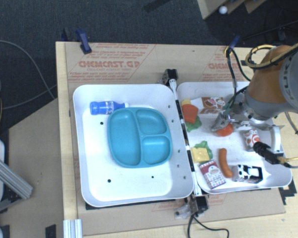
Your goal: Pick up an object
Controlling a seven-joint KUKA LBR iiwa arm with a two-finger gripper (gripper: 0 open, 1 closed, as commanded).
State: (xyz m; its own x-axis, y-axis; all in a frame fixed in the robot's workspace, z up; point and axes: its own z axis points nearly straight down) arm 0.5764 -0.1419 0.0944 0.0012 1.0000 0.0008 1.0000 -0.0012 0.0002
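In the right bin (275,182), my gripper (226,122) sits low in the upper middle, directly over a small red rounded object (225,130) that peeks out beneath it. Whether the object is held is unclear. Around it lie an orange-red pepper (190,113), a printed packet (213,103), a small can (251,138), a sausage (225,162), a yellow and green piece (201,152), a red box (212,174) and a black-and-white item (249,172).
The left bin (89,182) holds a blue divided plate (139,136) and a blue bottle (105,107) lying at its top left. The grey arm with its orange band (268,81) enters from the right, above the right bin's upper corner.
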